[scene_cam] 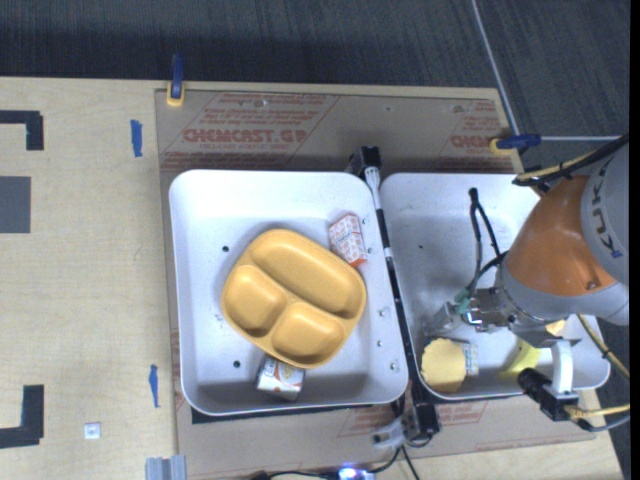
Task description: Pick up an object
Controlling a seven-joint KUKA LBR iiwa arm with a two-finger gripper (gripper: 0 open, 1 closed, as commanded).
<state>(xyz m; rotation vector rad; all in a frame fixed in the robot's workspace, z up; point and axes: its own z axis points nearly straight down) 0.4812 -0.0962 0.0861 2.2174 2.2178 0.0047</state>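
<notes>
My gripper (466, 316) hangs low over the near part of the right bin (430, 208), under the arm's orange band. Just in front of it and slightly left, a pale yellow round object (444, 364) lies on the bin floor by the near wall, next to the gripper's tip. The view does not show whether they touch. A small yellow piece (521, 357) peeks out from under the wrist on the right; what it is cannot be made out.
The left bin (200, 268) holds a yellow three-compartment plate (293, 295), a red-and-white packet (347, 238) by its far right rim, and a small carton (279, 377) at the near wall. The divider between the bins runs just left of the gripper.
</notes>
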